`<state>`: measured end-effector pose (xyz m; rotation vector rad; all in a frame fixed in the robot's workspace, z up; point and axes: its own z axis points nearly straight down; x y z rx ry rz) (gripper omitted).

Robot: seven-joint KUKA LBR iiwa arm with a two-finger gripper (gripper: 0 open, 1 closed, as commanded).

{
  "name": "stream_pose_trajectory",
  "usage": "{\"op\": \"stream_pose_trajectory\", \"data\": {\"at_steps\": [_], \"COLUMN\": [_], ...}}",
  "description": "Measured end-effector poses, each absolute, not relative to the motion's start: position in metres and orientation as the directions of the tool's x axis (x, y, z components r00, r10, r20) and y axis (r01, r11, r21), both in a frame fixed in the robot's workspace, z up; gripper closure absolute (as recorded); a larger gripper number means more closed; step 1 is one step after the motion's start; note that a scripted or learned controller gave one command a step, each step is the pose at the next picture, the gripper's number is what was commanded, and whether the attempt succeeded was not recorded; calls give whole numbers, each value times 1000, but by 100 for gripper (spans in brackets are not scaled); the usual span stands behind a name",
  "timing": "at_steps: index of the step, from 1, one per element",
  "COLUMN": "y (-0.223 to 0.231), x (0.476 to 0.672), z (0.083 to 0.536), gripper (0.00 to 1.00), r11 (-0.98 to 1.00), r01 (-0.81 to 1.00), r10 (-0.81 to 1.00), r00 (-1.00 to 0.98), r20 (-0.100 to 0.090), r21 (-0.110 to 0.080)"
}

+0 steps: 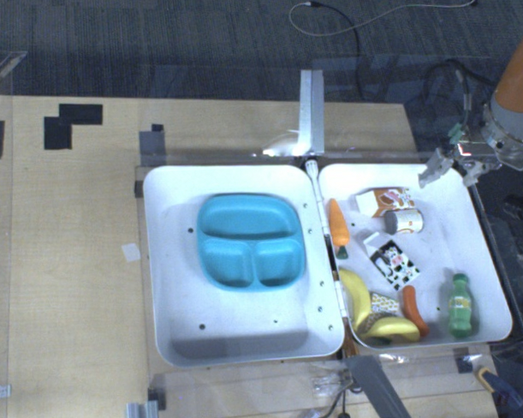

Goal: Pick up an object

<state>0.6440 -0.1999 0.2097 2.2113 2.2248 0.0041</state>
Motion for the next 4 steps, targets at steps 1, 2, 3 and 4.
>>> {"op": "stream_pose_trajectory", "data": {"at_steps": [1,2,3,4], "y": [-181,-183,-167,-122], "x": [639,652,590,546], "z": [257,317,193,121], "gripper": [0,0,0,0], "r11": [7,-57,14,146], "r01": [1000,998,1000,989], "r10": [1000,998,1000,989], "r00": [-7,57,-14,-146], "r20": [-2,-2,-1,-1], "r21": [8,8,3,3]}}
